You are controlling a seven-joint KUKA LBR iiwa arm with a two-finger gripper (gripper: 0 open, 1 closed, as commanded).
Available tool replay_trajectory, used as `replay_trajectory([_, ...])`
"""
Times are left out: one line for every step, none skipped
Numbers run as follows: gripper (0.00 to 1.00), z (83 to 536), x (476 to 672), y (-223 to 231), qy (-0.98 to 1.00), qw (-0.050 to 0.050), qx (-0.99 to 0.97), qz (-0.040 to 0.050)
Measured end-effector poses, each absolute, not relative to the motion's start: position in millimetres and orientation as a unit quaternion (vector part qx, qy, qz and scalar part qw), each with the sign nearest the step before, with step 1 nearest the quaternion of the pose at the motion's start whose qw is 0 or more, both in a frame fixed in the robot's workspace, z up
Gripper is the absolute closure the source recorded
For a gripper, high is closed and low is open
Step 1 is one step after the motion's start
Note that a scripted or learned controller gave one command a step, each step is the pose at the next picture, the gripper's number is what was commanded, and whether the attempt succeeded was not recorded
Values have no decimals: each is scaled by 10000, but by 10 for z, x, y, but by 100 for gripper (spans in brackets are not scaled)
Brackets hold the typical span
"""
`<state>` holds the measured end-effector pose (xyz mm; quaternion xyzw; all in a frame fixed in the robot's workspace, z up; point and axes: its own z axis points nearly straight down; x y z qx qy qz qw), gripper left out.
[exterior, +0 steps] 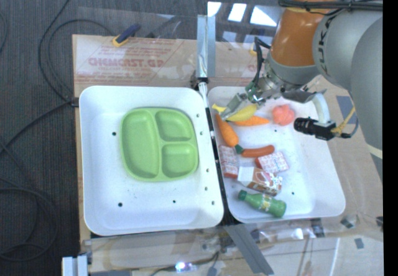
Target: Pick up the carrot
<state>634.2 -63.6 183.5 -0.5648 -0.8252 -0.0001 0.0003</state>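
My hand (239, 104) sits low over the far left corner of the right bin (329, 203), its fingers set fairly narrow and tilted down toward the yellow banana (244, 113) that lies just under them; nothing is between the fingers that I can see, so I count myself as carrying nothing. The carrot (227, 132) I am after lies just below that spot, close along the bin's left wall, its green stem end pointing toward the sausage (257, 151). A second orange piece (254, 122), long and pointed, lies touching the banana and could be mistaken for my target, which is likely why I am hovering at this crowded corner. The pink round piece (283, 114) sits to the right, near my wrist. Farther toward the near edge are the small red-and-white packets (264, 172) and the green bottle (263, 202), lying on its side. The left bin (93, 206) carries only the green divided plate (160, 144), well apart from my work. I judge the grasp is not yet made: I would need to shift slightly toward the carrot and line my fingers across its width, since the wall beside it leaves little room.
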Motion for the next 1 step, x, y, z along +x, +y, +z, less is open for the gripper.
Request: replay_trajectory([100,1840,6036,-773,-9515,-2,-3076,-6])
